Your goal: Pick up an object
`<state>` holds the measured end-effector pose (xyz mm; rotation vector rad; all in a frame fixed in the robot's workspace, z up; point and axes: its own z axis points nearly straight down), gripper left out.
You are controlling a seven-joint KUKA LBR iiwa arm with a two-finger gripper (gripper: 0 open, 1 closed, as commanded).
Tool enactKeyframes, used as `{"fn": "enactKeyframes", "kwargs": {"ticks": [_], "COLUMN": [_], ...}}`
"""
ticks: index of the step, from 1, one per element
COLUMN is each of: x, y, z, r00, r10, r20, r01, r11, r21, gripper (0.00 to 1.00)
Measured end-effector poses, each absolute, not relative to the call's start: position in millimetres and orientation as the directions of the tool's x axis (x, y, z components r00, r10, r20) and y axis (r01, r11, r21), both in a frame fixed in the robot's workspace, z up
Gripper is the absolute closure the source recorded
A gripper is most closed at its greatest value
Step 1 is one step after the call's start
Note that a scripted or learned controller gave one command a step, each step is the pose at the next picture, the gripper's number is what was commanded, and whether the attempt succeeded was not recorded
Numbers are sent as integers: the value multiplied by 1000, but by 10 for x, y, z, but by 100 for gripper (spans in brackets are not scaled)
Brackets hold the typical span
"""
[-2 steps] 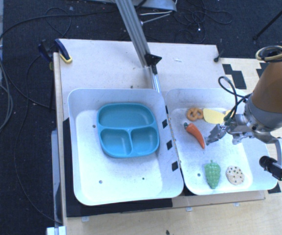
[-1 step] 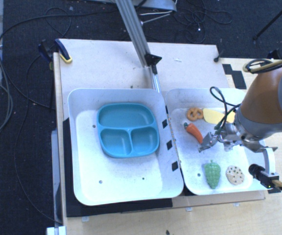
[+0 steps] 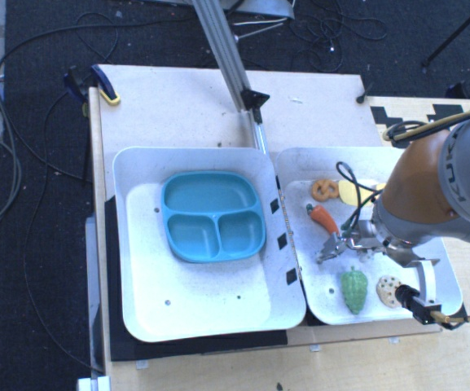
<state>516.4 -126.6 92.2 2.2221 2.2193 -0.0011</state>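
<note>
The likeliest target is the small orange carrot-shaped toy [image 3: 323, 217], which lies on the floor of the right-hand white bin [image 3: 300, 283], toward its left side and tilted with one end pointing down at the gripper. The metal two-finger gripper [image 3: 330, 252] sits just near of that end, low over the bin floor, which suits a reach for the carrot rather than for the other pieces. Its tips are small and dark against clutter, so I cannot tell how the tool is set, and nothing shows between them.

Near of the gripper lies a green leafy vegetable toy [image 3: 353, 290], and right of that a pale speckled cookie-like piece [image 3: 388, 291]. Far of the carrot rests a brown pretzel-shaped toy [image 3: 325, 189], with a pale yellow rounded piece [image 3: 350, 192] just beside it; the arm's orange band [image 3: 418, 182] cuts off that piece's right part, so its shape is unclear. The arm probably hides more of the bin's right half too.

The left-hand white bin [image 3: 137, 218] holds a blue three-compartment plastic tray [image 3: 214, 216], set well apart from the toys. A grey metal pole [image 3: 222, 39] slants down from the far edge to the gap between the bins.
</note>
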Motion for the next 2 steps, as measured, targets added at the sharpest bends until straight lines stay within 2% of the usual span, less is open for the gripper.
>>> {"fn": "enactKeyframes", "kwargs": {"ticks": [1, 2], "x": [5175, 5184], "y": [-1273, -1293], "z": [1058, 1686], "r00": [3, -2], "r10": [1000, 1000], "r20": [-3, -1], "r01": [1000, 1000], "r11": [-3, 2], "r21": [4, 4], "gripper": [100, 100]}}
